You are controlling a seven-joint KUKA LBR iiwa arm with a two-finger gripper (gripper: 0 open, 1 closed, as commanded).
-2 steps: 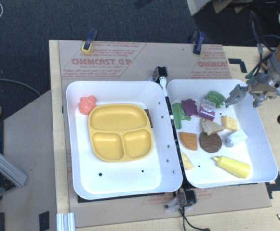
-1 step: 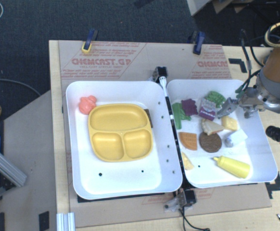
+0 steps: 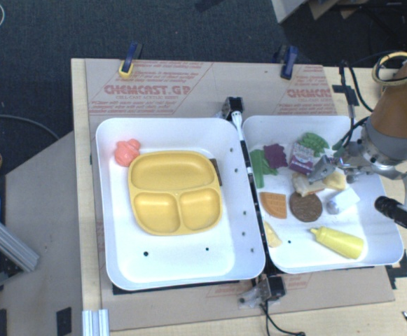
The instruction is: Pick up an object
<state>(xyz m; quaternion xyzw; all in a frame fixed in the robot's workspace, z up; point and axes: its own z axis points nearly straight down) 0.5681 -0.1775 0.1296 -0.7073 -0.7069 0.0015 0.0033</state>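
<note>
The right bin (image 3: 329,263) holds several toy foods: a brown round disc (image 3: 305,206), a yellow squeeze bottle (image 3: 340,241), an orange waffle square (image 3: 274,205), a green piece (image 3: 259,165), a purple bunch (image 3: 275,155), a green and purple packet (image 3: 308,149), a pale wedge (image 3: 335,181) and a tan piece (image 3: 302,185). My gripper (image 3: 323,171) hangs low over the middle of this bin, just above the tan piece and the pale wedge and right of the packet. The wrist hides its tips, and nothing shows as lifted.
The left bin (image 3: 175,268) carries a yellow divided plate (image 3: 175,191) and a pink toy (image 3: 126,152) in its far left corner. A white scrap (image 3: 343,199) and a small pale slice (image 3: 271,236) lie in the right bin. The arm's grey body (image 3: 396,128) covers that bin's far right side.
</note>
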